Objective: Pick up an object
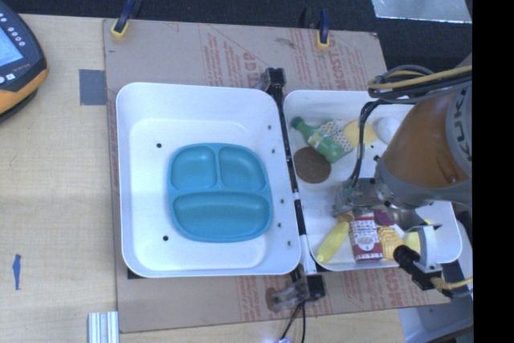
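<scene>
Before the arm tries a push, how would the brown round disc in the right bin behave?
The brown disc looks flat and lies face down, so it would probably slide, not roll. It seems thin and low, so pinching it from above may be hard. The green bottle lies just above it, so a push that way might move both.

- A blue divided plate (219,192) lies in the left bin (136,104).
- The arm (426,144) reaches over the right bin (305,104) from 3 o'clock.
- Below the arm's wrist: a red carton (365,239), with a yellow piece (332,242) at its 9 o'clock.
- A brown disc (311,165) sits at 7 o'clock of a green bottle (321,137).
</scene>
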